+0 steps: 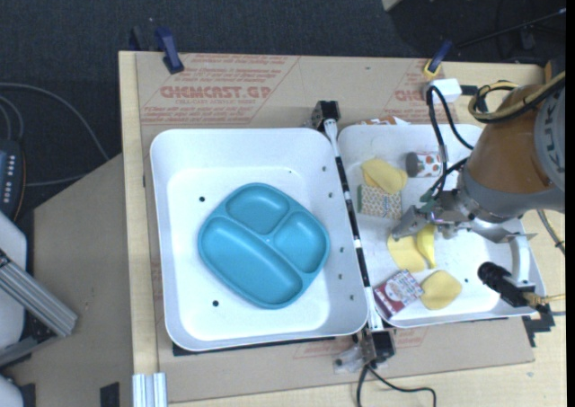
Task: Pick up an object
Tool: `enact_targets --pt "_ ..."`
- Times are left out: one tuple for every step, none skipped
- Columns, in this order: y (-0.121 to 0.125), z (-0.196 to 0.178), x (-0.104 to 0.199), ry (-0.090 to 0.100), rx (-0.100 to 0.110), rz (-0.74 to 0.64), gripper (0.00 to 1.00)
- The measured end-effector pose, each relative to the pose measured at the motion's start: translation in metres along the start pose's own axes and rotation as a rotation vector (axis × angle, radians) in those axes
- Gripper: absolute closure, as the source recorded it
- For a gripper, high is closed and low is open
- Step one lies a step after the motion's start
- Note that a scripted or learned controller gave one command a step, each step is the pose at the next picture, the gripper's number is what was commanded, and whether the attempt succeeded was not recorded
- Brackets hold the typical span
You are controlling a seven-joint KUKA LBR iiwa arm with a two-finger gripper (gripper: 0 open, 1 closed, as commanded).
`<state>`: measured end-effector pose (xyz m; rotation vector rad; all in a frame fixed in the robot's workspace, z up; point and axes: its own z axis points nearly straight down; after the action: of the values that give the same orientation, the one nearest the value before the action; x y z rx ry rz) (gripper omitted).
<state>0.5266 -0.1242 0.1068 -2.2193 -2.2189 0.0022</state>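
Step in hand: reach and descent into the right bin (467, 137). Nothing is lifted yet, going by how things lie.

The arm (508, 158) comes in from the right and hangs low over the right bin. The tool (429, 216) sits at the bin's middle, right at the top end of a yellow banana-shaped piece (413, 248). Can't tell whether the tool is released or clenched; the wrist hides the tips from this angle. Can't tell whether it touches the banana piece or just hovers above it.

Candidates in the right bin:
- the yellow banana piece at centre, nearest the tool and the likely target
- a yellow wedge (383, 173) toward the far left, resting against a small patterned box (380, 203)
- a yellow lump (441, 289) at the near edge, just beside a red and white packet (398, 290)
- a small grey and red piece (424, 163) at the far side

The left bin (180, 163) holds a blue divided plate (262, 243), well apart from the tool. Both bins sit on the counter (216, 86).

Next move calls for: straddling the banana piece across its narrow width, closing, then a straight lift. The piece is curved and likely slick plastic, so an off-centre grip could squeeze it out sideways. Confirm the grasp only after the lift, with the piece seen clear of the bin floor.
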Motion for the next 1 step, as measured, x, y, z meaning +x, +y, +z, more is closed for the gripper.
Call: enact_targets --pt "-0.0108 0.0228 0.0115 0.000 -0.001 0.001 0.00"
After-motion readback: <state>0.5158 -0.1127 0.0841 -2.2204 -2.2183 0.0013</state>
